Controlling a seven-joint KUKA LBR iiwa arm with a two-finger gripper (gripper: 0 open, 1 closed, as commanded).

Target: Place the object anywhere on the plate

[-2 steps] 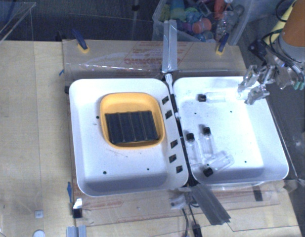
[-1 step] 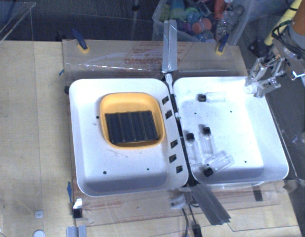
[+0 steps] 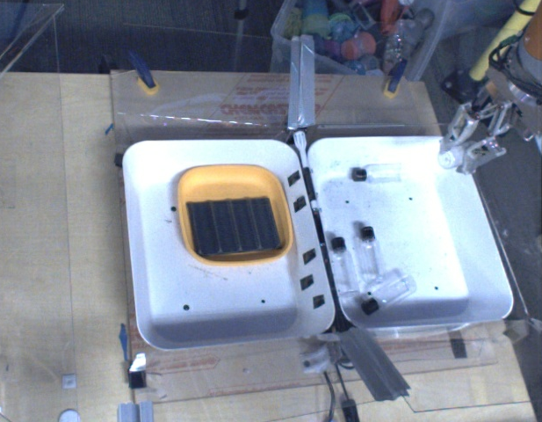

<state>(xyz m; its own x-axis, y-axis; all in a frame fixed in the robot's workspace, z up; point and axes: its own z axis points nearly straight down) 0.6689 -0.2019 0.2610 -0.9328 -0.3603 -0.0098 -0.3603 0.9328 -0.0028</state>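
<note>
A yellow plate [image 3: 193, 185] lies in the left bin [image 3: 152, 280]. On it rests a dark, ribbed rectangular object [image 3: 234, 225], flat and covering most of the plate's middle. Several clear vials with black caps lie in the right bin [image 3: 464, 236]: one near the back [image 3: 379, 174], the others [image 3: 367, 251] toward the front left. My gripper [image 3: 471, 146] hangs above the right bin's back right corner, well away from the plate. Its fingers stand open with nothing between them.
A metal divider [image 3: 301, 104] runs between the two bins. A clear tub of colourful toys [image 3: 358, 16] stands behind the bins. Blue clamps [image 3: 146, 79] hold the bench's back edge. A clear panel stands at the far left.
</note>
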